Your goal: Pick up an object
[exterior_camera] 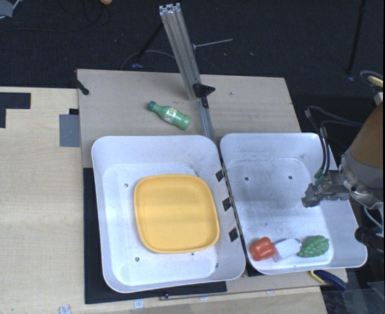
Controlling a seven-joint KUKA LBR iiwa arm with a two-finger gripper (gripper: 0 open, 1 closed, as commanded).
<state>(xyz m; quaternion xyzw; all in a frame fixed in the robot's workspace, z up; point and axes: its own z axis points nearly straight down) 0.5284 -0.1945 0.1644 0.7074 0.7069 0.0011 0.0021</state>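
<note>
Although the arm (368,152) enters from the right, we see only its orange band and grey wrist, cut off at the frame edge. The gripper (312,198) hangs over the right bin (270,152) near its right wall, dark and small; we cannot tell whether the jaws are open or closed, and nothing shows between them. We count two shallow white bins side by side on the tabletop (244,103). The left bin (114,156) holds one yellow plate (176,212), a smooth rounded square. Along the right bin's near edge lie three things in a row: one glossy red pepper-like piece (263,248), one white block (287,248) touching it and hard to make out, and one bumpy green cluster (314,246). One green bottle (170,115) lies on its side on the tabletop behind the bins, beside a slanted metal rail (184,48).
</note>
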